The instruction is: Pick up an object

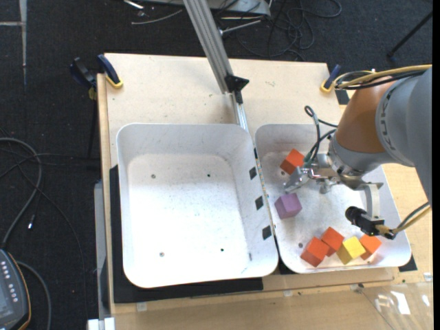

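The pincer (297,178) is seen low in the right bin (392,205), between the orange cube (292,161) and the purple cube (288,205); whether it is apart or together cannot be told, and nothing is seen held in it. Either cube is judged a fair target, each lying apart from its neighbours. A clean grasp is best made by centring over one cube, squaring to its flat faces, and descending fully before closing. The cluster of orange and yellow cubes (340,246) near the front wall is best avoided, being packed together. The left bin (130,139) is not involved.
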### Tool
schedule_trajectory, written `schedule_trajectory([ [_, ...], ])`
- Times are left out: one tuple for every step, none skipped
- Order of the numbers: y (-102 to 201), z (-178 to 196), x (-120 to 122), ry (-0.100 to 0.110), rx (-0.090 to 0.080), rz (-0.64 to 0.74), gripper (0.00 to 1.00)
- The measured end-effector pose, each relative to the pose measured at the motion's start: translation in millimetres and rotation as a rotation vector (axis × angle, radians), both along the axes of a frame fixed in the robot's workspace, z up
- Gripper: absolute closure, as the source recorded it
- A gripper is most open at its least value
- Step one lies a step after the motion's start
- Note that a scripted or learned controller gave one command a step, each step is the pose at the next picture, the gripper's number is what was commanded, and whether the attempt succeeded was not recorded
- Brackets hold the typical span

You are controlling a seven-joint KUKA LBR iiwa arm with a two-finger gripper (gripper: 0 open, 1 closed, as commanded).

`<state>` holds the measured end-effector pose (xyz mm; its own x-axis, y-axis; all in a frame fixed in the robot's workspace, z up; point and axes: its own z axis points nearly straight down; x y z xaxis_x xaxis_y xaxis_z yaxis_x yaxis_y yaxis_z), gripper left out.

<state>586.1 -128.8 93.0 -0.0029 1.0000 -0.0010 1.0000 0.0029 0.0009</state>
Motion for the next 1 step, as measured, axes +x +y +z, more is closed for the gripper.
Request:
schedule_trajectory([
  [23.5, 3.1, 61.2, -0.005, 0.000, 0.003, 0.00],
])
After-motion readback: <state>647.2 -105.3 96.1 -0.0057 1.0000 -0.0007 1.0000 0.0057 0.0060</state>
